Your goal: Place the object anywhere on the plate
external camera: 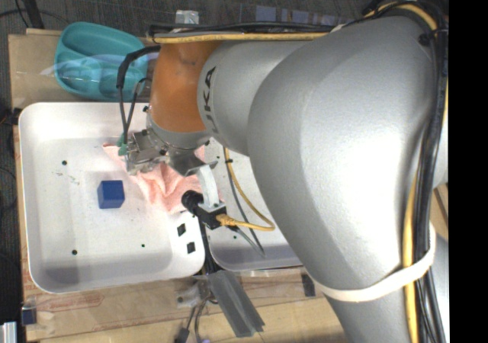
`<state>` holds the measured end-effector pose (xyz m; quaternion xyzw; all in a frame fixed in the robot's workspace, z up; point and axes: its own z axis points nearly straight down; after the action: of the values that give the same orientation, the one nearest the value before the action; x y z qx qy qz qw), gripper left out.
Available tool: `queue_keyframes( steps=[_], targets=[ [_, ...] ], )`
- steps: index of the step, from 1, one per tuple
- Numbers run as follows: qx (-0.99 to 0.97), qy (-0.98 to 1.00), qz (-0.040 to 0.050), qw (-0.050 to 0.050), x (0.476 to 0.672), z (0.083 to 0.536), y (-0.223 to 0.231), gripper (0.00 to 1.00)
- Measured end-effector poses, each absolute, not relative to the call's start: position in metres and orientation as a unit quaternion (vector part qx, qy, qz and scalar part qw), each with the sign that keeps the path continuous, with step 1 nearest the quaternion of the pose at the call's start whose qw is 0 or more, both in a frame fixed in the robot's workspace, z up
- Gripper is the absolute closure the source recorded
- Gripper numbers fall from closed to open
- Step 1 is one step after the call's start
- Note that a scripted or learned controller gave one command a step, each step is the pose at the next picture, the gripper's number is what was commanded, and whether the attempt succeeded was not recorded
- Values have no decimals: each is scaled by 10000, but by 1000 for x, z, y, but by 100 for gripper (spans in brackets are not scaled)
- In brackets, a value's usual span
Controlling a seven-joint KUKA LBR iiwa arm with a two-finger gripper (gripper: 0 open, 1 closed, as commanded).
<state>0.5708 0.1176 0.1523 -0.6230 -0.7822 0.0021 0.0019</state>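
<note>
Camera view. Claw (139, 152): low in the white bin (46, 181); whether it is clenched or released cannot be told. Pink item (162, 183), probably the plate: directly beneath the claw, mostly hidden. Blue cube (111, 193): on the bin floor, apart from the claw. Risk: the claw snags the pink item and misses the cube.

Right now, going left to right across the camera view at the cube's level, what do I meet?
Left bin → cube → pink item → right bin. The gripper overlaps the pink item, so it is left out of the order.
</note>
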Motion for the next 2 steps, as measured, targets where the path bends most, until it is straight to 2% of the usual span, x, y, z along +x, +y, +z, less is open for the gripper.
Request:
queue_keyframes(
  steps=[1,2],
  targets=[
    [-6173,-7867,15,10,542,135,185,100],
    [-5563,-8310,8,5,566,193,128,100]
  ],
)
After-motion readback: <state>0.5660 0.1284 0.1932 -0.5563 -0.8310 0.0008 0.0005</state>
